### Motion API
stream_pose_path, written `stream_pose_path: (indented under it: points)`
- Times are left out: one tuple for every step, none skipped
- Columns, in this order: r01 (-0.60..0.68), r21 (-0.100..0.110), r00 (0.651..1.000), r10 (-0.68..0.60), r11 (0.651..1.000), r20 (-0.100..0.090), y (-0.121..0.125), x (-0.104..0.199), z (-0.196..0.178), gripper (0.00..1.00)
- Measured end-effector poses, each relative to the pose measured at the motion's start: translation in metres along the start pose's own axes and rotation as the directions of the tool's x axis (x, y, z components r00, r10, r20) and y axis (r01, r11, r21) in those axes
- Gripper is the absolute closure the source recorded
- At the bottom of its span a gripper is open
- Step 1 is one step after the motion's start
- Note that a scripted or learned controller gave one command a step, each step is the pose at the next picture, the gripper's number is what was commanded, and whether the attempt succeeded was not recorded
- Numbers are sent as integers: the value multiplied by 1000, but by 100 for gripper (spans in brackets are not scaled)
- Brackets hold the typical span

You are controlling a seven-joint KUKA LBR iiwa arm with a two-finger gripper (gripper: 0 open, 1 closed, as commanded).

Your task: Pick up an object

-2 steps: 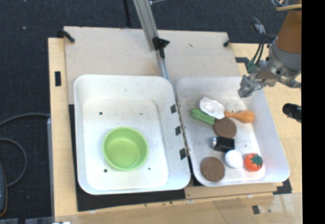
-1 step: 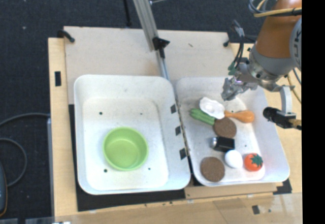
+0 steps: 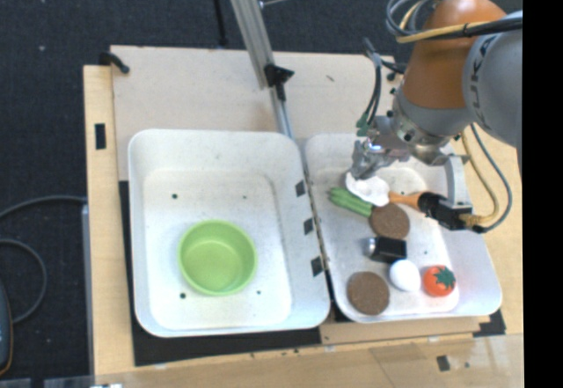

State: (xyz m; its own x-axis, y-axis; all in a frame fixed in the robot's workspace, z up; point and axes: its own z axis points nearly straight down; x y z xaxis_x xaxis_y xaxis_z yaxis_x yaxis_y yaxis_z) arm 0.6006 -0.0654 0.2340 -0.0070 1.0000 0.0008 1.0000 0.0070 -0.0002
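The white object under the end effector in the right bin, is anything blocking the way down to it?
Nothing visible does. The end effector sits directly above the white object at the right bin's far end. A green piece lies against the object's near side and could crowd a finger.

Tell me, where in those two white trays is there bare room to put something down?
The left tray is mostly bare: only a green bowl sits low in it, so the floor above and beside the bowl is free. The right tray is crowded with small items, including two brown discs, a white ball and a tomato toy.
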Motion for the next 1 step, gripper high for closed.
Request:
stream_pose_path:
  points:
    - [0,0,1000,0,1000,0,-1,56,7,100]
